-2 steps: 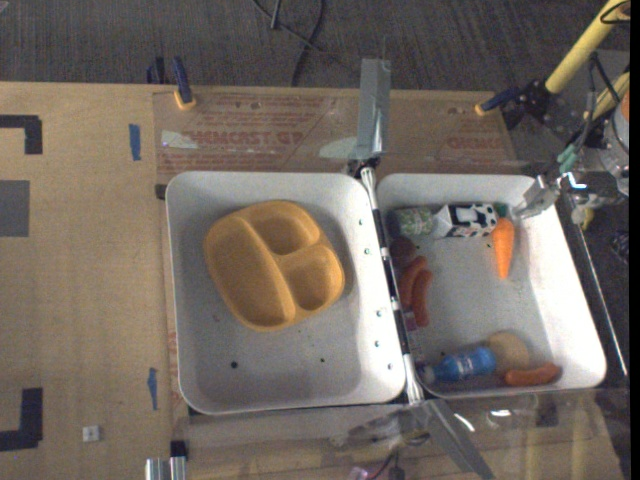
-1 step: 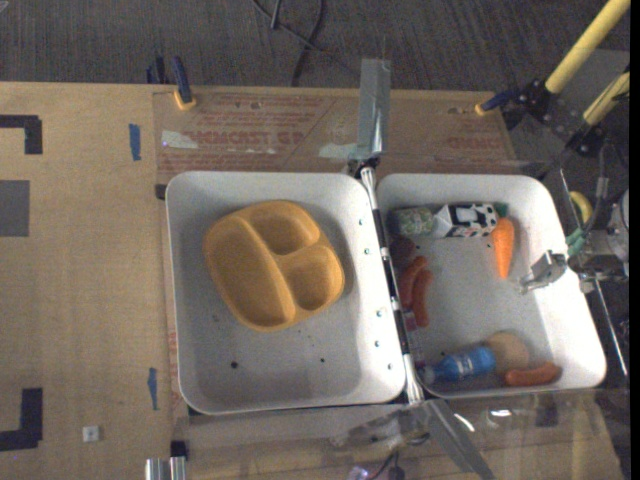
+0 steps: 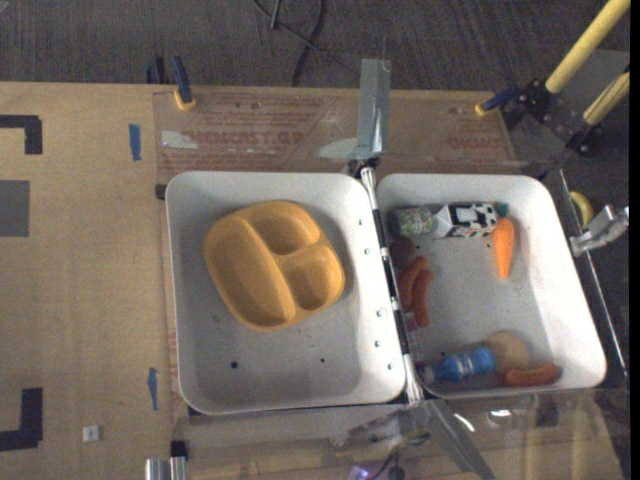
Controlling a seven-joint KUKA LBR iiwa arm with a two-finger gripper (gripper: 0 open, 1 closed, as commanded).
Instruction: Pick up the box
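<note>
The box [image 3: 452, 219] is a small carton with a green end and a black-and-white cow pattern. It lies on its side along the far wall of the right bin [image 3: 570, 298]. An orange carrot [image 3: 504, 247] lies just to its right, close to the carton's end.
The right bin also holds two red sausages [image 3: 416, 288] near its left wall, a blue bottle [image 3: 466, 365], a tan round item [image 3: 509, 348] and another sausage [image 3: 532, 375] at the front. A yellow divided plate [image 3: 274, 264] sits in the left bin [image 3: 190, 368]. Yellow poles [image 3: 596, 30] stand at the top right.
</note>
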